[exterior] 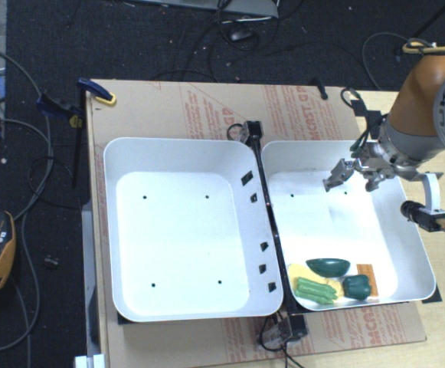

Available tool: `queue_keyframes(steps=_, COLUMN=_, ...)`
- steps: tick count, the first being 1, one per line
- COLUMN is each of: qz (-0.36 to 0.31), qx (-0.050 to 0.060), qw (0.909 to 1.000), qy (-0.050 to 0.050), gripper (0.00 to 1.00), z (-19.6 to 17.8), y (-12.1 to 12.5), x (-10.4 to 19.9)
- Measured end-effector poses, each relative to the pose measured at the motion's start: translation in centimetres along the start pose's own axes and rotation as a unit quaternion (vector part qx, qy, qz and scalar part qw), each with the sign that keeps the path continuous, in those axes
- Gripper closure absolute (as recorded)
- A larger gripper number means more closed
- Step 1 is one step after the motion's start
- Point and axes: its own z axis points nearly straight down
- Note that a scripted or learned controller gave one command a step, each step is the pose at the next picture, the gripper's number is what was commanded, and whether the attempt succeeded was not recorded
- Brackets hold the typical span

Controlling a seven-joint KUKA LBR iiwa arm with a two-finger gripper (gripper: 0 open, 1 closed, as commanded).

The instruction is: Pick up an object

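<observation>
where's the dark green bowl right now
The bowl sits in the right bin, near its front edge, on a yellow piece, with the light green toy just in front and the claw up near the bin's back.

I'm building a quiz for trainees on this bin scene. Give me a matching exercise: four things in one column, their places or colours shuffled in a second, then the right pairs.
Things:
1. pincer
2. dark green bowl-shaped object
3. light green ridged object
4. orange flat piece

Descriptions:
A. near front edge of the right bin, left of a teal block
B. above the right bin's far half
C. against the cluster's right side
D. on a yellow piece

Pairs: 1-B, 2-D, 3-A, 4-C
</observation>
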Motion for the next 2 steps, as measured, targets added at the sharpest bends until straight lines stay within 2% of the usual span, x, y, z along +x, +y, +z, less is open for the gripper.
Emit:
queue_keyframes(steps=1, qz=0.000, qx=0.000, qw=1.0000, qy=0.000, gripper=0.00, z=5.2, y=-0.1, x=0.1)
queue_keyframes(steps=2, qz=0.000, qx=-0.003, qw=1.0000, qy=-0.001, gripper=1.00, z=3.9, y=0.1, x=0.0)
